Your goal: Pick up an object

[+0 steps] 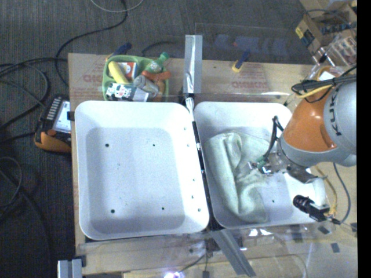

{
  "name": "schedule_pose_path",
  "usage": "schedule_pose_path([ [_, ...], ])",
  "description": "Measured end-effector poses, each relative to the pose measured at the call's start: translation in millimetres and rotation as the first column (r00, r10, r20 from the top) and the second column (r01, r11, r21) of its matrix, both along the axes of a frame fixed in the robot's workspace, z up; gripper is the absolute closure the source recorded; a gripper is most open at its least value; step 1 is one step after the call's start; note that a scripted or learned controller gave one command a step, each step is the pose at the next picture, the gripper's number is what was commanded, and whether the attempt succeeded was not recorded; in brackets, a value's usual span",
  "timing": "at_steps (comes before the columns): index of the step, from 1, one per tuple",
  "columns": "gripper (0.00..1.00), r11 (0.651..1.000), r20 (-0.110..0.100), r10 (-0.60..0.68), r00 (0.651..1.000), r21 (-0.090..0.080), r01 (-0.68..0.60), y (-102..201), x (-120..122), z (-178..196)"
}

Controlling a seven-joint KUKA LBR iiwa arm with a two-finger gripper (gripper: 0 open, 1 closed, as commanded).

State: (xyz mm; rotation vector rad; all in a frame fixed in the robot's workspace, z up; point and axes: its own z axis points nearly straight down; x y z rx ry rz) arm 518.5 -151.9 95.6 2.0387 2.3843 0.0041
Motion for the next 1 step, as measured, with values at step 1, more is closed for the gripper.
schedule_pose_path([
  [1,1.00,1.000,0.002,0.001,1.000,0.001,-0.001,0.7,1.0,9.9],
])
